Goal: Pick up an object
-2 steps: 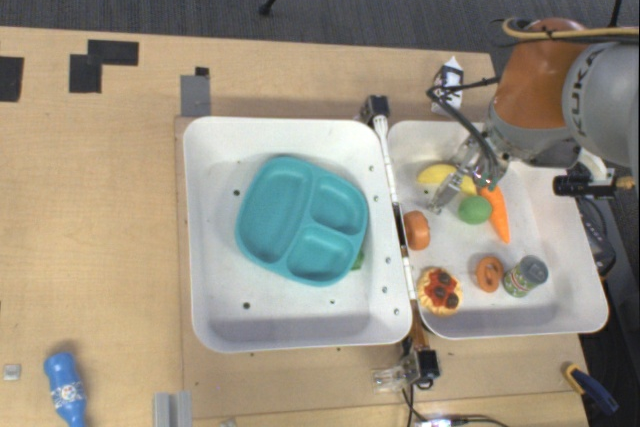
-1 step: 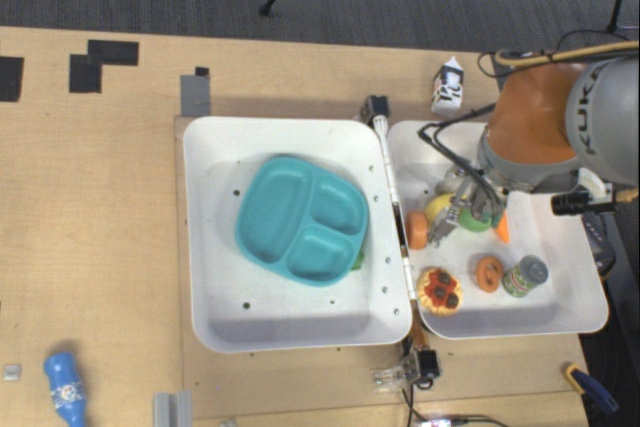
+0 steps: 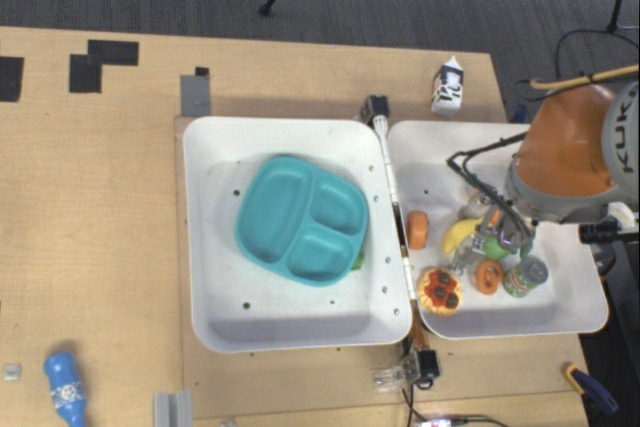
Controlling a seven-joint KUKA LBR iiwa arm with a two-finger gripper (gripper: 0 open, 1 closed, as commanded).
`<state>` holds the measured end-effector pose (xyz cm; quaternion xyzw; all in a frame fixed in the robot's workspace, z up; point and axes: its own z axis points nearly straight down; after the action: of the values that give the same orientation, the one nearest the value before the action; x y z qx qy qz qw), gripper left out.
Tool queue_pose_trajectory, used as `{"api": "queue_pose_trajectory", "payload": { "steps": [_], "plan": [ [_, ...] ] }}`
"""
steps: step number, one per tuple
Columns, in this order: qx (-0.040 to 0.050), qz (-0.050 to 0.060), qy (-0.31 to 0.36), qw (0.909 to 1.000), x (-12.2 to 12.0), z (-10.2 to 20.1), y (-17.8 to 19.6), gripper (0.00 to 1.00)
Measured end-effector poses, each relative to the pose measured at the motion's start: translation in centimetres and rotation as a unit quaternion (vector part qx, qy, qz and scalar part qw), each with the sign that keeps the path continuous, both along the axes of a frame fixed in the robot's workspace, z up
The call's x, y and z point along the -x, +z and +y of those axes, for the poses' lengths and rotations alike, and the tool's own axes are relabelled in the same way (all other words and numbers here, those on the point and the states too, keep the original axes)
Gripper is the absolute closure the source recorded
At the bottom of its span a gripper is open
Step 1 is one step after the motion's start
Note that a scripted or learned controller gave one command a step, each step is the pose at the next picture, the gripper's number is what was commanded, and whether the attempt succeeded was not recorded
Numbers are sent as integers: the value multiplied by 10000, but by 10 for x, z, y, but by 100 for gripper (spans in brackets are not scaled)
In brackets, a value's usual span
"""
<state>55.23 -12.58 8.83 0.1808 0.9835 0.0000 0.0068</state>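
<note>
From above, the arm (image 3: pixel 570 150) reaches in from the right and its orange band hides the upper right part of the right bin (image 3: pixel 570 320). The tool (image 3: pixel 492 240) hangs low among the toys there, its metal parts tangled with cables, and I cannot tell from here what state it is in.

Just beside it to the left lies a yellow banana-like toy (image 3: pixel 459 235), partly covered by the tool. An orange piece (image 3: pixel 417 229) sits near the bin's left wall. Below the tool are a small orange ring-shaped item (image 3: pixel 488 277), a round red and yellow toy (image 3: pixel 440 290) and a greenish can (image 3: pixel 524 277), all too small to make out clearly.

The left bin (image 3: pixel 215 315) holds a teal divided tray (image 3: pixel 303 219), tilted, with something green peeking from under its lower right edge. A small white bottle (image 3: pixel 449 86) stands on the worktop (image 3: pixel 90 235).
</note>
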Motion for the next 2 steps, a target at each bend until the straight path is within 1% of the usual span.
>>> {"api": "queue_pose_trajectory", "payload": {
  "steps": [1, 2],
  "plan": [
    [-22, 8, -1478, 9890, -14, 26, 0, 0],
    [-26, -30, -1474, 9891, -16, 27, 11, 100]
  ]
}}
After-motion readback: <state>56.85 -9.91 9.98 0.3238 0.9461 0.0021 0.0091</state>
